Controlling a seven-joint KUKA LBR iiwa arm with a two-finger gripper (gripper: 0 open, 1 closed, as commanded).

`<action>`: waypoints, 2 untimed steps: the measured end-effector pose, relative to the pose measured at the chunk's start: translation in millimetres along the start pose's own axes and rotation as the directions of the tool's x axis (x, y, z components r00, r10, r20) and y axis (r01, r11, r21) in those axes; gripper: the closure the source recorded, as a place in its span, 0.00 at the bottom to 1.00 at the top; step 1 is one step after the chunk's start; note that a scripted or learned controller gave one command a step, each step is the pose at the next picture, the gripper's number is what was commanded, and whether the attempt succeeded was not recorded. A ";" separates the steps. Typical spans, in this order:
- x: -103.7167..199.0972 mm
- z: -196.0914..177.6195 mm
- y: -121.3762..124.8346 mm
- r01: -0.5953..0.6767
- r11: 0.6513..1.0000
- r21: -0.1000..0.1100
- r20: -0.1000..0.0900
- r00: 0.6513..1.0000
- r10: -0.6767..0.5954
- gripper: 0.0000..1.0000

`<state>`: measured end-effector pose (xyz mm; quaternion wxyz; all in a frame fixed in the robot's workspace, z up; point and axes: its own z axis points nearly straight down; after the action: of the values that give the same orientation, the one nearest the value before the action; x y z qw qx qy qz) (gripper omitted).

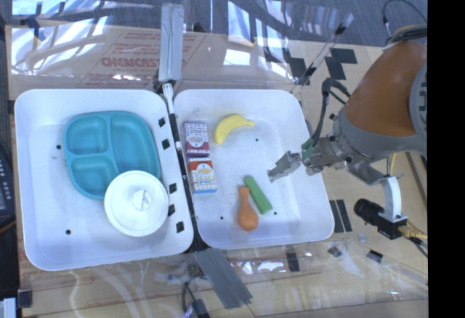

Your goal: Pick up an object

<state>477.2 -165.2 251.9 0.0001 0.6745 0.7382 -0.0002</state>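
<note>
My gripper (285, 165) hangs over the right side of the right bin (305, 128), reaching in from the arm on the right. Nothing shows between its fingers. Left of and below it lie a green stick-shaped piece (257, 194) and an orange carrot-like piece (247, 210), touching each other. A yellow banana (232, 125) lies near the bin's back. Two small cartons, a dark red one (196, 139) and a red-and-yellow one (203, 176), sit along the bin's left wall.
The left bin (36, 164) holds a teal divided tray (110, 151) and a round white lid (136, 202) overlapping the tray's front corner. A grey divider strip (171, 41) runs behind the bins. A black fitting (374, 216) sits beside the arm at right.
</note>
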 end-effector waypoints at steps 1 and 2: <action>20.8 158.9 7.8 -0.005 1.000 0.001 -0.002 1.000 0.005 0.00; 20.2 149.6 7.8 -0.002 1.000 0.002 -0.002 1.000 0.002 1.00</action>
<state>483.1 -144.5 102.3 -0.0012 0.6752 0.7376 -0.0003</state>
